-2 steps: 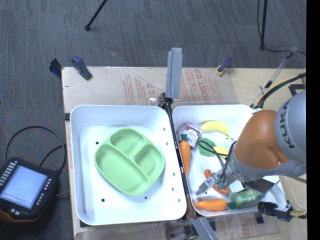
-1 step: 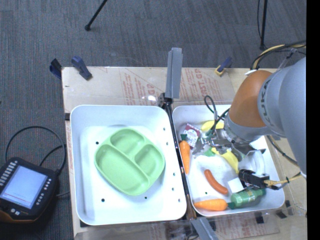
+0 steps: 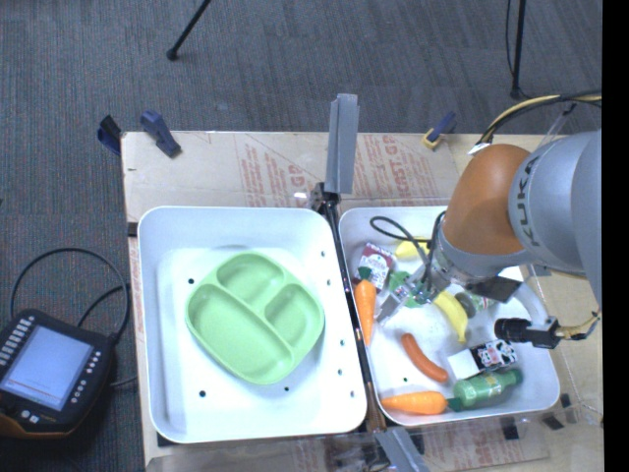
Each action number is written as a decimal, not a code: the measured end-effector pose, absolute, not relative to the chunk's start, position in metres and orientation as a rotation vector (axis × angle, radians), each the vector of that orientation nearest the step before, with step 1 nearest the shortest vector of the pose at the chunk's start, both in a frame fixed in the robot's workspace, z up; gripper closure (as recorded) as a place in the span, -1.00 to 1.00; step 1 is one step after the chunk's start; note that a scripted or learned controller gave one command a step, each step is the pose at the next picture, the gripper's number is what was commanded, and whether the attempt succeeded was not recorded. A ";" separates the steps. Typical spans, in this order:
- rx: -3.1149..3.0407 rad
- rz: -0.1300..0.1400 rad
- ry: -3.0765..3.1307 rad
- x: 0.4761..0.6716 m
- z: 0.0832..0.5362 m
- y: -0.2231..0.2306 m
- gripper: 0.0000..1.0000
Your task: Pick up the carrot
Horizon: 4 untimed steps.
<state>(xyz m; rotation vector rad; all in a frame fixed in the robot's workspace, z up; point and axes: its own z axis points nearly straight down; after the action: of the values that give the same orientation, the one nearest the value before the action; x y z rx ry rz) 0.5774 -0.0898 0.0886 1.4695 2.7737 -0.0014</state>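
An orange carrot lies lengthwise against the left wall of the right bin, its green top pointing to the far side. A second orange carrot-like piece lies along that bin's near wall. My gripper hangs low in the right bin, just right of the first carrot and close beside it. The wrist and its cables hide part of what lies under it.
In the right bin lie a reddish sausage, a yellow banana, a green bottle, a small black-and-white carton and a pink packet. The left bin holds a green divided plate.
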 end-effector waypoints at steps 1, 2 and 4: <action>0.912 0.002 3.004 0.594 0.088 -0.088 -1.00; 0.916 0.005 3.002 0.595 0.098 -0.088 1.00; 0.673 0.001 3.070 0.568 0.213 -0.021 1.00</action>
<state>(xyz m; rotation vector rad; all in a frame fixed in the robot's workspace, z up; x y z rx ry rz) 0.5682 -0.0207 0.2130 0.6735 3.0695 0.0009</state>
